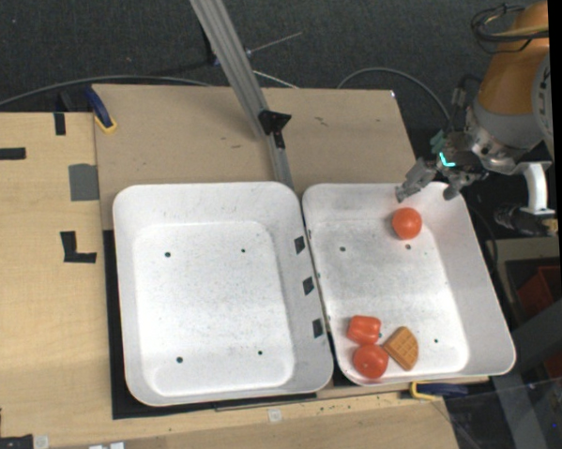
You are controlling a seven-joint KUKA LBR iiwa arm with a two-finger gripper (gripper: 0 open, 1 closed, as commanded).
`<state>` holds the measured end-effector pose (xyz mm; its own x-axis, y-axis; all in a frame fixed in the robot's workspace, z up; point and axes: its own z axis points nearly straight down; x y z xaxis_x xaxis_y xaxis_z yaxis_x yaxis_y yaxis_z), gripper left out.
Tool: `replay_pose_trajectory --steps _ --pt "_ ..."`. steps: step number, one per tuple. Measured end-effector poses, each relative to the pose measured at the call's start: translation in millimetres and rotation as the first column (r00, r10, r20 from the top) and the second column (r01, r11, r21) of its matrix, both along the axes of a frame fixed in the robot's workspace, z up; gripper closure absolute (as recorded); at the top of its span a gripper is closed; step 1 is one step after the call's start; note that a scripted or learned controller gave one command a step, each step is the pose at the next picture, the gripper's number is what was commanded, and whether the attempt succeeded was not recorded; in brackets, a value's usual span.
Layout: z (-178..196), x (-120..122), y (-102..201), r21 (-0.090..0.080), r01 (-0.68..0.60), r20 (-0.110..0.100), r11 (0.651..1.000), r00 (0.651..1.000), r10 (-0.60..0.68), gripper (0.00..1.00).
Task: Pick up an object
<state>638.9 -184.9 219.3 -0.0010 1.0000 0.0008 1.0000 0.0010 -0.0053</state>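
The gripper hangs over the far right corner of the right bin, its two fingers spread well apart with nothing between them. One dark finger slants down to the left over the bin's far rim, and the other sits to its right near the bin's edge. Just below and slightly left of the jaws, close but not touching, a small round orange-red ball rests on the bin floor.

Much farther from the jaws, near the bin's near edge, three more things lie bunched together: a red pepper-like piece, a round red fruit just beneath it, and a tan waffle-patterned biscuit touching them on the right.

To the left of the jaws, across the raised seam, lies the left bin. Behind the gripper, the arm's orange band rises toward the view's right edge.
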Motion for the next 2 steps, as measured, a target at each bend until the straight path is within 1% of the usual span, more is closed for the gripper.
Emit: replay_pose_trajectory --steps 1,2 --pt "2.7 0.9 -0.2 -0.002 -0.001 0.004 1.0 1.0 0.001 0.0" --pt "-57.0 -3.5 8.9 -0.001 -0.001 -0.002 1.0 1.0 0.001 0.0"
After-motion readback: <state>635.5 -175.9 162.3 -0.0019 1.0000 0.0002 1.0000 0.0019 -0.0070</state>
